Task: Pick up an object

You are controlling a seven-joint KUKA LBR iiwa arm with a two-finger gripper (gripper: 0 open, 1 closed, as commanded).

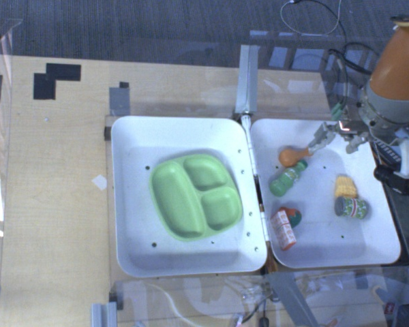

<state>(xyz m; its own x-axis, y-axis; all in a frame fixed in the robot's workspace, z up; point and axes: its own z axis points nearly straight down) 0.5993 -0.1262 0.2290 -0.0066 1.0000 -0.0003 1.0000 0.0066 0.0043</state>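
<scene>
The right bin [368, 251] holds several small objects: an orange gourd-shaped toy [292, 156], a green bottle [287, 179], a red and white can [283, 228] lying beside a small green and red piece [294, 216], a yellow corn-like piece [345, 186] and a green printed can [352, 208]. My gripper [339, 136] hangs over the bin's far side, up and right of the orange toy, its fingers spread apart with nothing between them.
The left bin [133, 251] holds a light green divided tray [194, 195]. A metal divider post [245, 80] stands between the bins at the back. Cables [317, 19] trail behind the right bin near the arm's orange band [399, 63].
</scene>
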